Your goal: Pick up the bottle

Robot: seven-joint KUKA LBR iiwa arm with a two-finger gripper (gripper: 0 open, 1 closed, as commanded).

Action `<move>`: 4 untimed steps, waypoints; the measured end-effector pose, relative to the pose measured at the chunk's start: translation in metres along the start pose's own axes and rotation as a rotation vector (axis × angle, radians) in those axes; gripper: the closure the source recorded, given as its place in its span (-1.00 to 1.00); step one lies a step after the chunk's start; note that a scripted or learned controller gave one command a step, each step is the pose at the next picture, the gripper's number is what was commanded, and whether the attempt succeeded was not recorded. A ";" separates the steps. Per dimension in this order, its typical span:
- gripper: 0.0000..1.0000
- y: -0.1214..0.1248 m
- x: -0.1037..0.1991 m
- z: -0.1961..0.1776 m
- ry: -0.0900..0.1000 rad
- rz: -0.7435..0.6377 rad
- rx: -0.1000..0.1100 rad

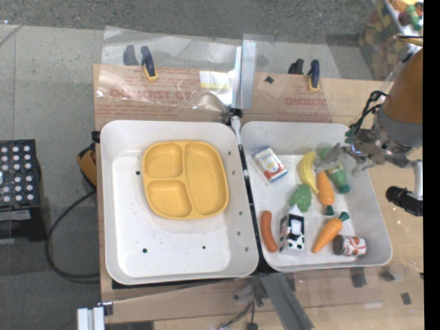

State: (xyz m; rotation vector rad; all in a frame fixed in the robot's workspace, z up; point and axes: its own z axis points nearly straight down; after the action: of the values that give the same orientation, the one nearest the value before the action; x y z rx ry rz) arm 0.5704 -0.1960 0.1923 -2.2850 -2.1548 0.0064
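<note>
- Gripper (342, 153): hangs low over the upper right part of the right bin (377, 205), on the grey arm (402, 108) reaching in from the right. Whether the jaws are apart or together cannot be told at this slant; nothing is seen held between them.
- Just beneath the gripper: a green toy (339, 177), touching or nearly touching an orange carrot (325, 190), with a banana (307, 170) just beside that.
- Bottle (350, 245): taken to be the small red-and-white item with a dark cap, lying on its side in the bin's lower right corner, well apart from the gripper. A second carrot (327, 233) lies just beside its cap end.
- Farther off in the same bin: a small carton (269, 164), a green vegetable (300, 198), a sausage (269, 231) and a black-and-white box (293, 232).
- Left bin (124, 205): bears a yellow divided plate (185, 179).
- Risks, as judged: a descent from the present spot would probably close on the green toy or a carrot, not the bottle. Lying flat near the wall, the bottle may roll from the fingers, or the wall may block one finger. The neighbouring carrot could be caught with it.
</note>
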 end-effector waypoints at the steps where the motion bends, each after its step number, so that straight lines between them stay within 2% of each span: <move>1: -1.00 0.032 0.007 0.098 0.010 -0.097 -0.006; 2: -1.00 -0.082 0.042 0.099 0.001 -0.242 -0.004; 3: -1.00 -0.006 0.067 0.092 0.002 -0.434 -0.003; 4: 1.00 -0.007 0.066 0.083 0.002 -0.431 -0.002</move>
State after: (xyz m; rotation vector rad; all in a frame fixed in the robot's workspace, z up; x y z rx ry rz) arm 0.5671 -0.1303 0.1093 -1.7718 -2.5929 0.0014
